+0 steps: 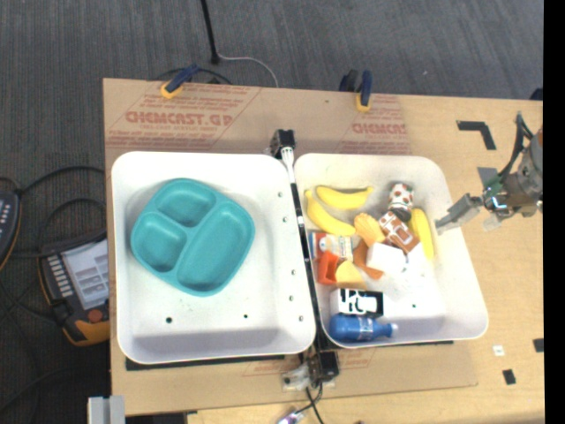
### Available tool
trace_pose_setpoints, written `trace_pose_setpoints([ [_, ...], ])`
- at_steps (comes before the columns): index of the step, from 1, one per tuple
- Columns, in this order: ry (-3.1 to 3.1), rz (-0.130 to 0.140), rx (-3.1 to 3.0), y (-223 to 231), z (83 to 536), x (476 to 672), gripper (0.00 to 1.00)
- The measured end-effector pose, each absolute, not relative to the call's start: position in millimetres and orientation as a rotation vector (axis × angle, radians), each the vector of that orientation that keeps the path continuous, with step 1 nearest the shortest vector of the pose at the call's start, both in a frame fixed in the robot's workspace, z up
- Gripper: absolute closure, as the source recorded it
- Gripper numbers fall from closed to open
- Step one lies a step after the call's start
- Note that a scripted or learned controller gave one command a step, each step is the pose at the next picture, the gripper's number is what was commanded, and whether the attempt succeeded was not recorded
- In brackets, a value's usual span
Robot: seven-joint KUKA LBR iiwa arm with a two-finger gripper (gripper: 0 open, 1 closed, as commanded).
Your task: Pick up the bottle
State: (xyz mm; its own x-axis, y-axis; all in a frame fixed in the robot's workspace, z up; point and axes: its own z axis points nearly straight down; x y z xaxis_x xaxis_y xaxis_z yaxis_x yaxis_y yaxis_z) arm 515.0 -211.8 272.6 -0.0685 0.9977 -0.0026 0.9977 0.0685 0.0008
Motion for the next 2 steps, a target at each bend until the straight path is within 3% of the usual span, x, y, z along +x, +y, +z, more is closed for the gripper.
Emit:
trace_pose_setpoints([
  [1,2.296,-0.001,2.14,-210.8,282.0,515.8,1.0],
  [2,2.561,-0.001,1.819,-223.7,256.9,486.8,1.0],
])
